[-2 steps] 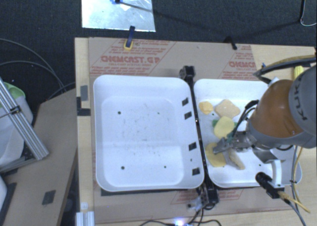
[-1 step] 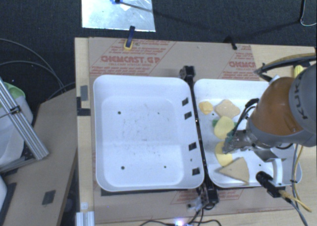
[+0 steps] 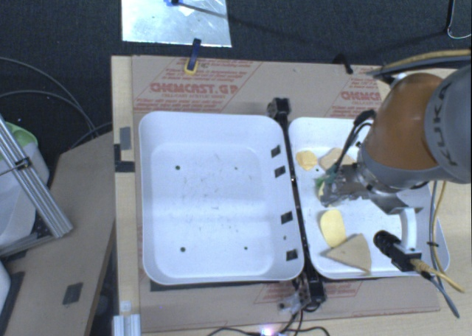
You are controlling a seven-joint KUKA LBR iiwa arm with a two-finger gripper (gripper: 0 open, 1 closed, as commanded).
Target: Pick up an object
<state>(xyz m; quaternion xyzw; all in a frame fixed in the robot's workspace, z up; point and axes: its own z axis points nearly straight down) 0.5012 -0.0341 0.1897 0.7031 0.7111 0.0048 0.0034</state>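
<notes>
The tan wedge-shaped foam piece [image 3: 352,252] lies unpicked; the gripper [image 3: 332,186] hangs over the right white bin [image 3: 310,130], nothing lifted yet.

Count from where I stand. White bins: two, the left bin [image 3: 214,194] and the right bin [image 3: 310,132]. Yellow pieces in the right one: two, one small [image 3: 306,158], one oval [image 3: 332,227]. Tan pieces: two, a wedge [image 3: 353,252] and another [image 3: 333,156] partly under the arm. Green item [image 3: 321,182]: one, mostly hidden.
</notes>
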